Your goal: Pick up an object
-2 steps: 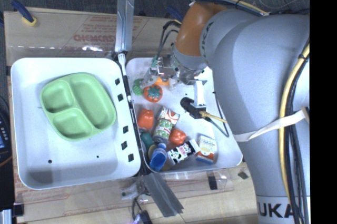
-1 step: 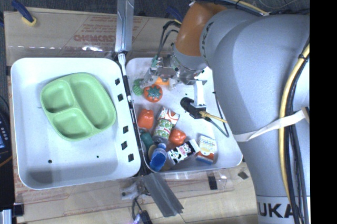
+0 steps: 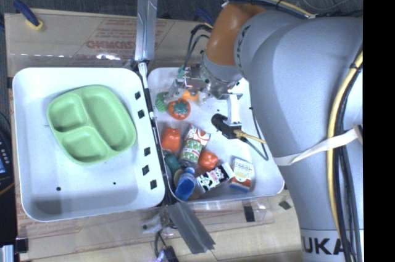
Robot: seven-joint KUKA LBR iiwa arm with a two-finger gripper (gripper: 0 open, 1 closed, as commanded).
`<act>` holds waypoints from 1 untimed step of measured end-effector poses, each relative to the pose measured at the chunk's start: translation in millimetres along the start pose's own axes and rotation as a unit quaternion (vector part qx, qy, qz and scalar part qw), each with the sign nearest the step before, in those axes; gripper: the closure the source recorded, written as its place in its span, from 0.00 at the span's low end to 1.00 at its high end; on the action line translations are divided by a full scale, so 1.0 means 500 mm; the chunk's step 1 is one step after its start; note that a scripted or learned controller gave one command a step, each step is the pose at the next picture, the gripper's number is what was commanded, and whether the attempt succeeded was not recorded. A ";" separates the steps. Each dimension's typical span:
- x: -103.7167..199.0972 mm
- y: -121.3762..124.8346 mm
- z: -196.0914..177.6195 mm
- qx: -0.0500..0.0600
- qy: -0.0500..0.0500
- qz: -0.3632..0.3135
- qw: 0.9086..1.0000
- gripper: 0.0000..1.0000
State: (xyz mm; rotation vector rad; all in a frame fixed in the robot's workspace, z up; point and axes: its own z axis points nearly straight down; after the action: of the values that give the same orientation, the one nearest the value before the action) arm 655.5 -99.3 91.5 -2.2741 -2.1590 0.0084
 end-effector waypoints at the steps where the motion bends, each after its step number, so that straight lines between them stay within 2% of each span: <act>1: 0.000 0.000 0.000 0.000 0.000 0.000 1.000 0.00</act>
State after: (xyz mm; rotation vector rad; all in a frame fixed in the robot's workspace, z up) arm 655.5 -99.3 91.5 -2.2741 -2.1591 0.0084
